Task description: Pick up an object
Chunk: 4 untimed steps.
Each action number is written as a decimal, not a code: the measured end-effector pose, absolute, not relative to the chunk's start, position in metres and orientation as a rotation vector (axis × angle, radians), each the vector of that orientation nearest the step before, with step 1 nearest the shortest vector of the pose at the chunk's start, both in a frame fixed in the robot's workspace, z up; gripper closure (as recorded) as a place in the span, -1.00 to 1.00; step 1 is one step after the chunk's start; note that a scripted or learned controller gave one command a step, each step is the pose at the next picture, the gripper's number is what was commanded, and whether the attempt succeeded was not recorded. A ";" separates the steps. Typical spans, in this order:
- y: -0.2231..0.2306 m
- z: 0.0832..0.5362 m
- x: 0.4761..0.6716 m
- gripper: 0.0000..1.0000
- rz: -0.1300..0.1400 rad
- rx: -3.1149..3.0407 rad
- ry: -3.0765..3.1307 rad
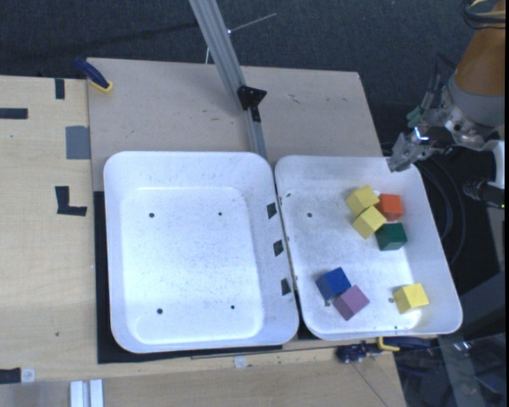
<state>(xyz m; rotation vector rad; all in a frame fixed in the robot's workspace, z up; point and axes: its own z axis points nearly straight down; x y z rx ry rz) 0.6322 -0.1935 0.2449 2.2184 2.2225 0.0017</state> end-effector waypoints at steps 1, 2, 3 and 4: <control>-0.142 0.233 0.632 1.00 -0.002 2.217 2.230; -0.095 0.240 0.629 1.00 0.001 2.216 2.230; -0.041 0.236 0.613 1.00 -0.001 2.216 2.231; 0.019 0.226 0.614 1.00 -0.002 2.215 2.232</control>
